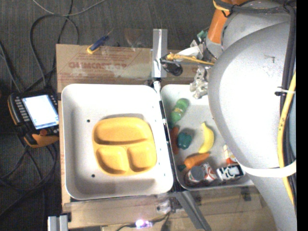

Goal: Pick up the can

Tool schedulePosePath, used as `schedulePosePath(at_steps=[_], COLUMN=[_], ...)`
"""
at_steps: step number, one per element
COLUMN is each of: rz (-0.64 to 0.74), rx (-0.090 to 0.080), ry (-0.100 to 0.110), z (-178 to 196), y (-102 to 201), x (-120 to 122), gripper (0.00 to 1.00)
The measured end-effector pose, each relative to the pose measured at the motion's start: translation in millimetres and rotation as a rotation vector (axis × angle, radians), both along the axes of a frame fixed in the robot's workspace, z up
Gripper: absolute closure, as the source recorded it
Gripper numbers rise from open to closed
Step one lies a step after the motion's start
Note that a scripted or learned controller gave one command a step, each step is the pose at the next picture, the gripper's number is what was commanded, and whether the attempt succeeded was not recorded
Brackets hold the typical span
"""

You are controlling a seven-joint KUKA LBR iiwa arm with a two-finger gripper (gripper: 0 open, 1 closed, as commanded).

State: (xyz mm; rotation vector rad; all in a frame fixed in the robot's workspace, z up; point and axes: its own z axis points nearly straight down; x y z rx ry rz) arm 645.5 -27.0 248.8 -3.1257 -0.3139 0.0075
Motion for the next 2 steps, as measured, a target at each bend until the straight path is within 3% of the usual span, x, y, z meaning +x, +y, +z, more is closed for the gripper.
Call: schedulePosePath(at_steps=[1, 2], rz=[0.003, 0.054], rx=[0.001, -0.004], ry=[0.002, 0.0], z=[-67.3, -65.4], y=[34.8, 18.2], x=[15.7, 10.7], gripper=[1.0, 1.0])
